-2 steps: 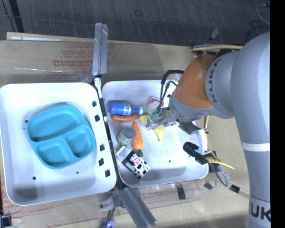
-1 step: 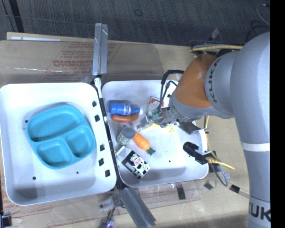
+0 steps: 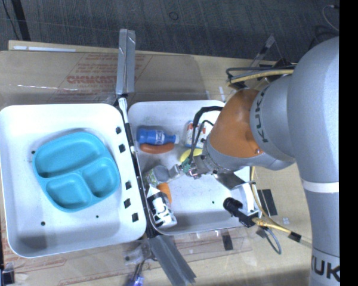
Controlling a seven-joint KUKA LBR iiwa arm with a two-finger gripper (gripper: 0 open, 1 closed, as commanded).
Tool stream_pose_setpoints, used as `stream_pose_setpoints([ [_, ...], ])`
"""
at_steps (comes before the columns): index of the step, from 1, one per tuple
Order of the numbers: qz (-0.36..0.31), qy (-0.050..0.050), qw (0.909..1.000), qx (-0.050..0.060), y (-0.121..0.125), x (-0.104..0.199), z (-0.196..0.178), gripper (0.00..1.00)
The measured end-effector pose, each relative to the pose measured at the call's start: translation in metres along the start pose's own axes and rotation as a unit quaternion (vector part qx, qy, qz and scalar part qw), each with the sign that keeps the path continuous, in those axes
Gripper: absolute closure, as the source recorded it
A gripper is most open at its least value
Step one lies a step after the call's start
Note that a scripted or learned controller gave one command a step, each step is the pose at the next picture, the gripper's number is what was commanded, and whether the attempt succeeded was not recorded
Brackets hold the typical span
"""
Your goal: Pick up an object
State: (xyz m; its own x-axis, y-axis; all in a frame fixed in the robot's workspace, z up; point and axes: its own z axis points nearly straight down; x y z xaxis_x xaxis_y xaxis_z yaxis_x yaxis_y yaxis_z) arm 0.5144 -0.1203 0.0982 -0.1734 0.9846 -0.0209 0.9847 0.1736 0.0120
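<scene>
- You see the grey arm [image 3: 304, 118] coming in from the right side of the view, its orange band [image 3: 235, 127] hanging over the right-hand bin.
- The left bin [image 3: 24, 219] is the wider of the two white bins. It holds a blue divided tray [image 3: 76, 170] with three compartments, lying near the bin's middle and turned at a slant.
- The right bin [image 3: 209, 219] sits just beside it, with a dark metal divider [image 3: 126, 64] running between the two.
- The gripper [image 3: 188, 169] is down inside the right bin, below the orange band, near the bin's middle. You cannot tell from this view whether it is spread or pressed together; the wrist and cables crowd that spot.
- The objects you could pick all lie in the left half of the right bin.
- A blue bottle [image 3: 155, 137] lies on its side toward the far wall.
- An orange-red sausage-shaped piece [image 3: 158, 149] lies just beside the bottle, on its near side.
- A small yellow thing [image 3: 187, 155] shows beside the gripper, partly hidden by it.
- A grey rounded piece [image 3: 160, 173] lies just left of the gripper.
- An orange object [image 3: 164, 192] lies below the grey piece.
- A white and black object [image 3: 161, 210] rests against the near left corner of the bin.
</scene>
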Motion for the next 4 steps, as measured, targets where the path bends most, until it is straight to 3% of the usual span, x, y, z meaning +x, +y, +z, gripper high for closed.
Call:
stream_pose_setpoints([
  [1, -0.045, 0.011, 0.9989, 0.006, 0.059, -0.016, 0.007, 0.00],
  [2, 0.193, 0.012, 0.9808, 0.027, 0.131, -0.032, 0.014, 0.00],
  [3, 0.198, 0.010, 0.9802, 0.009, 0.057, -0.088, -0.068, 0.00],
  [4, 0.144, 0.010, 0.9894, 0.009, 0.087, -0.093, 0.009, 0.00],
])
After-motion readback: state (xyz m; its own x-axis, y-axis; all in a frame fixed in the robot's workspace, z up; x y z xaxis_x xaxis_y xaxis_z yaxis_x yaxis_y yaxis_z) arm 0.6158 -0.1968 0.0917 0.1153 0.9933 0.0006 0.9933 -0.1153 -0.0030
